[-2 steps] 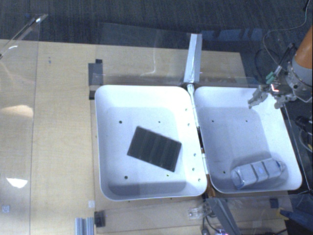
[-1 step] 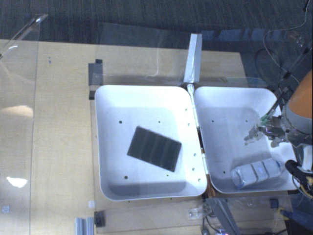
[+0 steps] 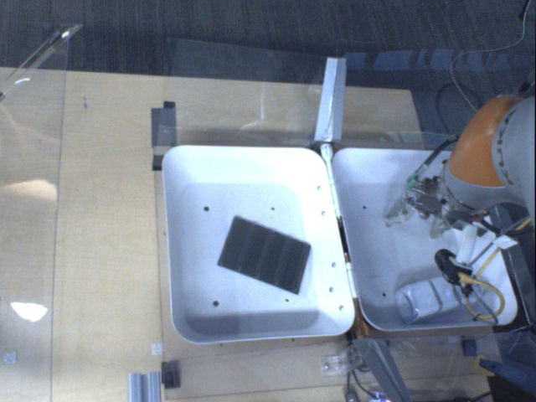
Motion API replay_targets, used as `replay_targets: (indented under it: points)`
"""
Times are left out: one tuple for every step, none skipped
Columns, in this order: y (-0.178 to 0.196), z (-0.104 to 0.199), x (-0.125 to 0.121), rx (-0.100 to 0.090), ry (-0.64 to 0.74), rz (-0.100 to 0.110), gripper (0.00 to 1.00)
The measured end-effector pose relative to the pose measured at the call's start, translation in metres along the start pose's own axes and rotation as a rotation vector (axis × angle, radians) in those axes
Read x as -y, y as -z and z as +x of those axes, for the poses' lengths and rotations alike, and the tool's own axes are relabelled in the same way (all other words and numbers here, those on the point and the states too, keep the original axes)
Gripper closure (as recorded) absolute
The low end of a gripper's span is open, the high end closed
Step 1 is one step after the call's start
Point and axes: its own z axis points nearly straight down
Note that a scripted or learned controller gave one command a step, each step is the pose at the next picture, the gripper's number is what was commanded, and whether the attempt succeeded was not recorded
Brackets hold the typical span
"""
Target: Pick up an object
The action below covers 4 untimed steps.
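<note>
Although the two bins sit side by side, we find the likely target only in the left bin (image 3: 180,224): a dark ribbed slab (image 3: 265,255), lying flat and skewed near the middle of its floor, closer to the front edge. We judge it light, stiff and thin, so hard to get under; taking it across its short width at one raised edge seems best. Over the right bin (image 3: 368,224), near its back right corner, the gripper (image 3: 412,201) is blurred; whether it is open, we cannot tell.
</note>
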Motion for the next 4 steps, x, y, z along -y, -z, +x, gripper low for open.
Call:
replay_targets:
  points:
    - [0.057, -0.005, -0.059, 0.001, 0.072, 0.004, 0.0]
    - [0.12, -0.037, 0.033, 0.001, -0.104, 0.005, 0.0]
    - [0.225, -0.002, -0.006, 0.002, -0.173, 0.004, 0.0]
    - [0.021, 0.021, 0.022, 0.002, -0.216, 0.009, 0.0]
